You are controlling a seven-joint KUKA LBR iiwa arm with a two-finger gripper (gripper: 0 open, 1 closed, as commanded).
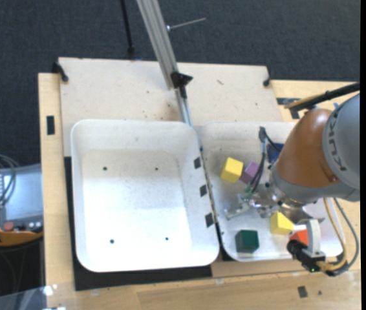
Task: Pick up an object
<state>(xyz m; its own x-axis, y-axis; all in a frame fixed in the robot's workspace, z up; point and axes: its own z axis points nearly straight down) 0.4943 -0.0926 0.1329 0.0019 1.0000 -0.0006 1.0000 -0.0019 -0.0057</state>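
The right bin (pixel 229 254) holds several small objects. A yellow cube (pixel 232 169) lies near its middle with a purple block (pixel 251 172) touching its right side. A dark green cube (pixel 247 240) sits near the front wall. Next to the arm's lower edge lies a yellow block (pixel 280 223), with an orange piece (pixel 299 236) just right of it. Something blue (pixel 273 151) peeks out behind the arm. My gripper (pixel 249 206) hangs low inside this bin, between the purple block and the green cube, left of the yellow block. The arm's orange band (pixel 302 150) hides the bin's right part.
The left bin (pixel 79 173) lies beside the right one, and a raised rim with black clips (pixel 204 189) separates them. A slanted aluminium post (pixel 159 36) rises from the back of that divide. Cables (pixel 330 250) trail at the right bin's front right corner.
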